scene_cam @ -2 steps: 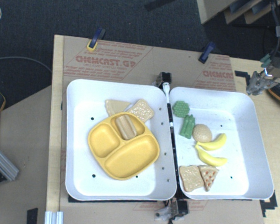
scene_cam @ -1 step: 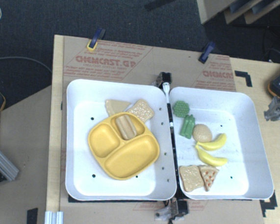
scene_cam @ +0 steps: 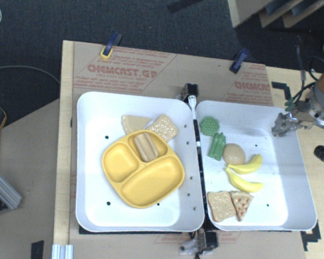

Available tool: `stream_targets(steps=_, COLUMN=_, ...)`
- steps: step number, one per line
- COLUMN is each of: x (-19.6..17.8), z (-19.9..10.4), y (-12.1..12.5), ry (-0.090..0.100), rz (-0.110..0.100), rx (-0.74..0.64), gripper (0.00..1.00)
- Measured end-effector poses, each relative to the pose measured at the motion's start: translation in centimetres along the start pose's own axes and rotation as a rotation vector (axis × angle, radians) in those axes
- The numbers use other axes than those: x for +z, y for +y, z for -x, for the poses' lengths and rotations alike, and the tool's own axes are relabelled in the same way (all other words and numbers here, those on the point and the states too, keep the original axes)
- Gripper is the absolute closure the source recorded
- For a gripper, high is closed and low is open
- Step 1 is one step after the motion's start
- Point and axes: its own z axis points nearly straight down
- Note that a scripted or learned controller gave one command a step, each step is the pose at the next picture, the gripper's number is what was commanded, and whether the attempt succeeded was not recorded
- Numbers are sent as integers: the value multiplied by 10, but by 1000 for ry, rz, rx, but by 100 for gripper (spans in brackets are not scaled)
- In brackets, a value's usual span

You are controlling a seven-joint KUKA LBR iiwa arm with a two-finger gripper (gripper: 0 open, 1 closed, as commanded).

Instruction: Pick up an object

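1. Two flat toy bread slices (scene_cam: pixel 229 205) are lying at the near edge of the shallow white right bin (scene_cam: pixel 301 168).
2. Two smooth yellow plastic bananas (scene_cam: pixel 245 173) are resting just beyond.
3. The metallic gripper (scene_cam: pixel 283 125) is hovering at the bin's far right corner, clamped on nothing; whether it is apart, I cannot tell.

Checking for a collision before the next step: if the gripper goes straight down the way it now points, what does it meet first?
The gripper hangs over the right bin's far right corner. Straight down looks free of food; it would likely meet the bare white bin floor first. The banana lies well to its left. Depth is unclear from this one view.
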Motion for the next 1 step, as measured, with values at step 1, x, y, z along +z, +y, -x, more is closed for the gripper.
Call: stream_targets(steps=1, x=-64, z=-76, y=8, ry=2, rz=6, rx=-5, gripper=100)
